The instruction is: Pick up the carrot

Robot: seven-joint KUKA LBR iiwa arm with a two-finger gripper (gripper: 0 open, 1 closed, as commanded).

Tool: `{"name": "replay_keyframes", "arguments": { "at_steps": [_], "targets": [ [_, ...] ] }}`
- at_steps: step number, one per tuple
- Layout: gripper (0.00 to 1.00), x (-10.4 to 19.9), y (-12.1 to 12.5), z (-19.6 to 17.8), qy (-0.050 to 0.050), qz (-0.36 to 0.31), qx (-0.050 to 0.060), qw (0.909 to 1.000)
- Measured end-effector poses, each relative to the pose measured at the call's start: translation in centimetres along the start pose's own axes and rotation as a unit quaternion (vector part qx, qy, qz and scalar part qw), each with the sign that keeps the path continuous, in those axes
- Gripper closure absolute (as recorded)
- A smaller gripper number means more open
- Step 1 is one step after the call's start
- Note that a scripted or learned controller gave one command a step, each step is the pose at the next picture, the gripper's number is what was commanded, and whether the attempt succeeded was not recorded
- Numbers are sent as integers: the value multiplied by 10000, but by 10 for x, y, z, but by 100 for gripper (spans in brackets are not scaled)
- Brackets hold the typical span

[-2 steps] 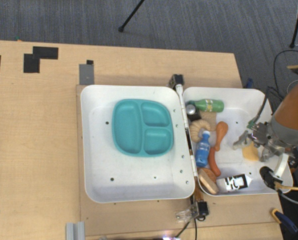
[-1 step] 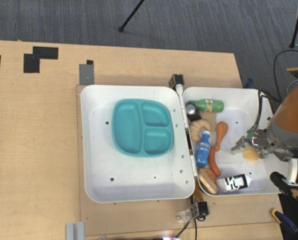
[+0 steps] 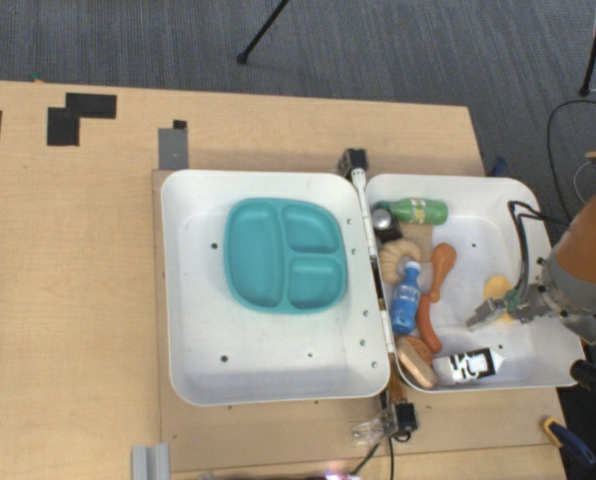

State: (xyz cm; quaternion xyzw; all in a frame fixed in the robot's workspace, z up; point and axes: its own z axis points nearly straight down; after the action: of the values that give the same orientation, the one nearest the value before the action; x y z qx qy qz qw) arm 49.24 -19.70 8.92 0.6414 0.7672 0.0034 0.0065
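Even, bright, diffuse light falls from overhead across the pale wooden tabletop, with no hard-edged shadows. The two shallow white plastic bins are the brightest surfaces and look slightly washed out, their raised rims and inner walls told apart by faint grey shading. The teal sectioned plastic plate casts almost no shadow; soft highlights lie along its dividing ridges. The dark grey carpeted floor beyond the tabletop's far edge shows fine weave. Focus is moderate: the small items in the right bin have soft outlines, and the label print cannot be read. Straight edges show no obvious bending.
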Motion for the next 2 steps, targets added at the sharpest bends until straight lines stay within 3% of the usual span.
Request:
{"name": "replay_keyframes", "arguments": {
  "at_steps": [1, 2],
  "targets": [
    [100, 1, 4, -12, -11, -21, -44, 10000],
    [100, 92, 53, -59, 43, 375, 15, 9993]
  ]
}}
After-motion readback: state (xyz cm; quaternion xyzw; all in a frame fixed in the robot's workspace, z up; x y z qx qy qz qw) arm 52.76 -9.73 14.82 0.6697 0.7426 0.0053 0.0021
